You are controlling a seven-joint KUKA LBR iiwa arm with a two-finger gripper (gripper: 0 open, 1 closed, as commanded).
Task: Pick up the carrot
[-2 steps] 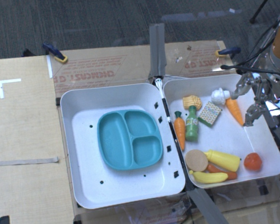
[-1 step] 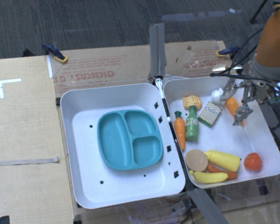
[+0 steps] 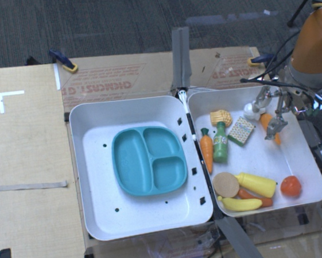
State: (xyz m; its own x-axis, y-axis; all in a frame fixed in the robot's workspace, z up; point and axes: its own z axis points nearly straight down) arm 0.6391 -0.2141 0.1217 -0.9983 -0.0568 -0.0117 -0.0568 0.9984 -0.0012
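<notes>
While hovering over the right bin's [image 3: 304,167] far right side, grip state impossible to tell, move the gripper [image 3: 276,123] across to the carrot [image 3: 207,150] lying along the left wall, just beside a green bottle [image 3: 220,143], and straddle its orange body clear of both.

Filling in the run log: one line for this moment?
gripper: over right bin | carrot: by left wall, untouched | left bin: teal tray

The gripper [image 3: 276,119] hangs over the right bin [image 3: 304,167], well apart from the carrot [image 3: 207,151], which lies along that bin's left wall beside a green bottle [image 3: 220,143]. A teal plate [image 3: 150,160] sits in the left bin [image 3: 91,179].
</notes>
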